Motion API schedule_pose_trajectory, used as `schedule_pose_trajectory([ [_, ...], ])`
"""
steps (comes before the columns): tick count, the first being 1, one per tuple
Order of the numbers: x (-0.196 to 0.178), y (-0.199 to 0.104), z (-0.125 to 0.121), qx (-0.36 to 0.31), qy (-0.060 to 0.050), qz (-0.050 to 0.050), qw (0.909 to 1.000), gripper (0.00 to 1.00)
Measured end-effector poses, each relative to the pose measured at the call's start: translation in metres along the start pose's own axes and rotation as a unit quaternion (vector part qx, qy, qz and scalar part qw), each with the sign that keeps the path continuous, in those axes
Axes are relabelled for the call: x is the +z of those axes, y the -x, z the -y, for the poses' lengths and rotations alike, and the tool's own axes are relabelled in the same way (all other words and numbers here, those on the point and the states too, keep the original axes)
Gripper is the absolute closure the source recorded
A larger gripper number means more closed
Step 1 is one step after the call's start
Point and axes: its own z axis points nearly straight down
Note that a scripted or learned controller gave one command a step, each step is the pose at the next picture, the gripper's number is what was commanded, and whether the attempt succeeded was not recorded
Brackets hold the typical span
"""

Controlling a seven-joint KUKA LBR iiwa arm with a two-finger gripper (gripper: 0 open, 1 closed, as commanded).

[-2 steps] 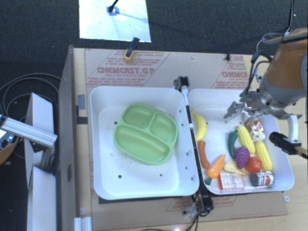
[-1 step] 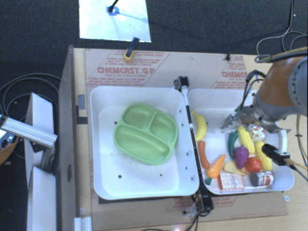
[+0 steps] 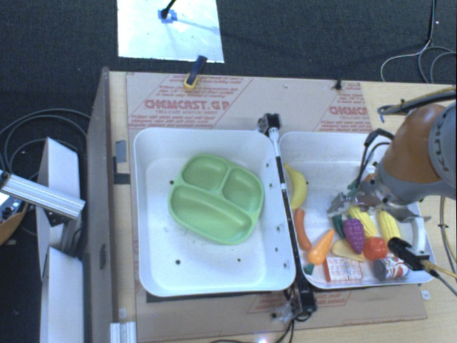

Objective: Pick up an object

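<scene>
- Step in hand: approach. Nothing is lifted; the gripper (image 3: 348, 204) sits low over the toy food in the right bin (image 3: 325, 148).
- Hand state: cannot tell whether it is spread or pressed together; the metal parts are too small and cluttered to read, and no item is visibly caught in them.
- Task's things: the pile lies in the near right part of that bin. The purple grapes (image 3: 353, 230) and 1 corn cob (image 3: 366, 221) are just beside the gripper; a carrot (image 3: 320, 246) and banana (image 3: 296, 184) lie further left.
- Next move, as judged: settle on 1 item, likely the grapes or corn, close on it, then rise clear.
- Arm pose: reaches in from the right, orange band (image 3: 418, 138) above the wrist, wrist angled down and left.
- Left bin (image 3: 153, 263) carries 1 green divided plate (image 3: 216, 198).
</scene>
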Motion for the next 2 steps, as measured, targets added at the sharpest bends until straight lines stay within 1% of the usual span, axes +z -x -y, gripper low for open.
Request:
schedule_pose_trajectory([
  [1, -0.014, 0.0, -0.003, 0.0, 0.004, 0.001, 1.0, 1.0],
  [2, -0.105, -0.077, 0.015, -0.005, 0.003, -0.001, 1.0, 1.0],
])
